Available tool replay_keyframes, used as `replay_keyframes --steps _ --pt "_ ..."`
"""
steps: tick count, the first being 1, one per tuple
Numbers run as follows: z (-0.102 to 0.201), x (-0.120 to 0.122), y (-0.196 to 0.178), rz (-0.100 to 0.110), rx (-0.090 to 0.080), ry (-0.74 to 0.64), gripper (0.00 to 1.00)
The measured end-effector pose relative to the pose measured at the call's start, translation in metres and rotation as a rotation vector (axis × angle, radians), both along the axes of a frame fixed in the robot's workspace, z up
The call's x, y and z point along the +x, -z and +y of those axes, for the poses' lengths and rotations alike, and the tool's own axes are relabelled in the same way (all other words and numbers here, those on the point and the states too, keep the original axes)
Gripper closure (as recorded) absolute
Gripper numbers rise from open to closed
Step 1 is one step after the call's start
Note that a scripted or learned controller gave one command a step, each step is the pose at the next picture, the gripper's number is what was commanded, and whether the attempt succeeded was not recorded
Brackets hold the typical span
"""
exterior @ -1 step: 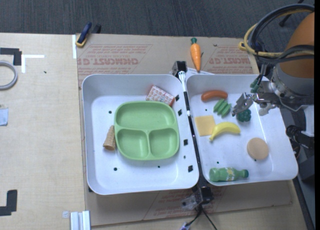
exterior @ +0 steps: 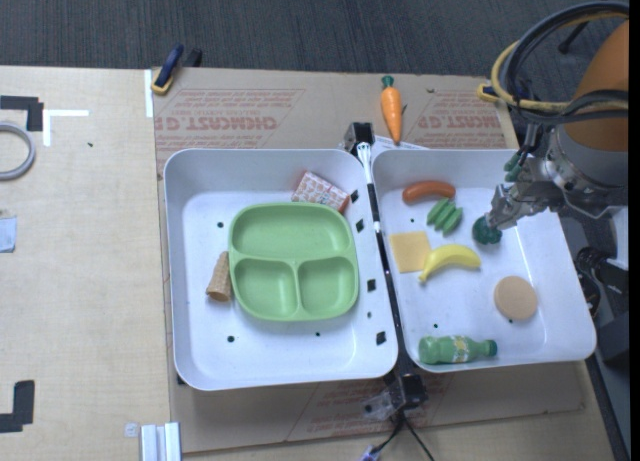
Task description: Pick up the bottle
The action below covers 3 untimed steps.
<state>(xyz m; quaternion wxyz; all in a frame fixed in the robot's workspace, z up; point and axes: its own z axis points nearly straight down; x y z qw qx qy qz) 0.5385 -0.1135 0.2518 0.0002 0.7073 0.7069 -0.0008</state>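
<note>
The green bottle (exterior: 456, 349) lies on its side at the near edge of the right bin (exterior: 560, 344), at about six o'clock in that bin. Farther back, near two o'clock, the gripper (exterior: 497, 217) hangs over a small dark green item (exterior: 487, 233); I cannot tell its state. It seems the approach step, so the arm must travel toward the bottle.
</note>
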Motion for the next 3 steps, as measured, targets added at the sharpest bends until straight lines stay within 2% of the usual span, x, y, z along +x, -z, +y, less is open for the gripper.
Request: replay_keyframes --steps 1,2,3 --pt "0.070 -0.039 0.035 0.001 0.001 0.086 1.00" --pt "0.134 -0.061 0.049 0.002 0.001 0.098 1.00" --pt "0.211 -0.061 0.055 0.001 0.000 0.069 1.00"
